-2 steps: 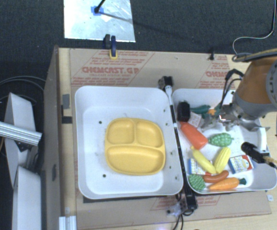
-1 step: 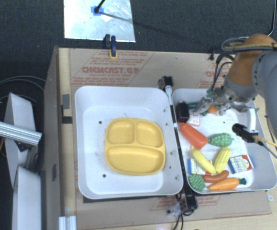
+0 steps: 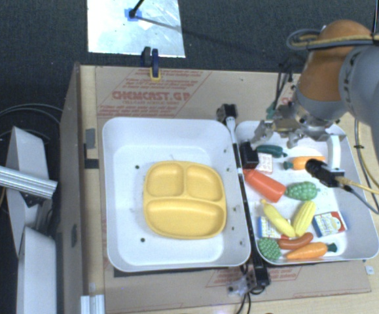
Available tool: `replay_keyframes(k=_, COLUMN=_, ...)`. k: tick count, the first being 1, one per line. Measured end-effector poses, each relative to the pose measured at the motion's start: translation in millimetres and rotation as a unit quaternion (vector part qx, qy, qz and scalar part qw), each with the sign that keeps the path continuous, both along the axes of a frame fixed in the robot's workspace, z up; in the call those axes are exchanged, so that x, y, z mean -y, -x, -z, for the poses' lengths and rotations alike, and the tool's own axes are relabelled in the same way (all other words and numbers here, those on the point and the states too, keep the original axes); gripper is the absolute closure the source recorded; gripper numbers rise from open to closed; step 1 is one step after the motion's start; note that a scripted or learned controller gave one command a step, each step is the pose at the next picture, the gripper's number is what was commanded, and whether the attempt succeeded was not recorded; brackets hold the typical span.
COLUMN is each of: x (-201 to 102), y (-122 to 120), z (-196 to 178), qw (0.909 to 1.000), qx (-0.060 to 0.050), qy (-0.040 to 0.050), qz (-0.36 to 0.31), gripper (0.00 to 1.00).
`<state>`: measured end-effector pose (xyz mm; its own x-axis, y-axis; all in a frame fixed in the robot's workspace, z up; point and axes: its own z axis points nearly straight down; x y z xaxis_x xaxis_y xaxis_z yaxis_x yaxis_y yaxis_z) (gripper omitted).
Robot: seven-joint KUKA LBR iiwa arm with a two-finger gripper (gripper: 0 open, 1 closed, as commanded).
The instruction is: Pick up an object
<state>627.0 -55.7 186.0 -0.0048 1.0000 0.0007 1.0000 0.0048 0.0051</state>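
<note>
Well, on the left you see the left bin (image 3: 120, 175), and a yellow plate (image 3: 184, 198) with three parts lies flat in the middle of it. Just beside it sits the right bin (image 3: 360, 242), and all the toys you could pick are in there. Near the wall between the bins lies a red pepper (image 3: 265, 184), with a small red and white box (image 3: 264, 163) touching its back end. Behind that box is a dark green toy (image 3: 270, 150). The claw (image 3: 283, 133) hangs over the back part of the right bin, just behind the dark green toy, and you cannot tell if it is open or closed. Nothing can be seen in its grip. In front of the pepper lies a yellow banana (image 3: 278, 220), next to an ear of corn (image 3: 304, 216). A bumpy green toy (image 3: 301, 190) sits between the pepper and the corn. At the front edge of the bin a red sausage (image 3: 294, 243) and an orange carrot (image 3: 306, 252) lie side by side. A little blue and white box (image 3: 328, 224) rests to the right of the corn. The grey arm (image 3: 372, 70) reaches in from the right, above the bin.
</note>
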Motion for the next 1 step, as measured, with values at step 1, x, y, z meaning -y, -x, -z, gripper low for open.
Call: replay_keyframes(k=1, x=48.8, y=45.9, z=38.0, qw=1.0, qx=-0.002, qy=0.0009, qz=0.002, gripper=0.0)
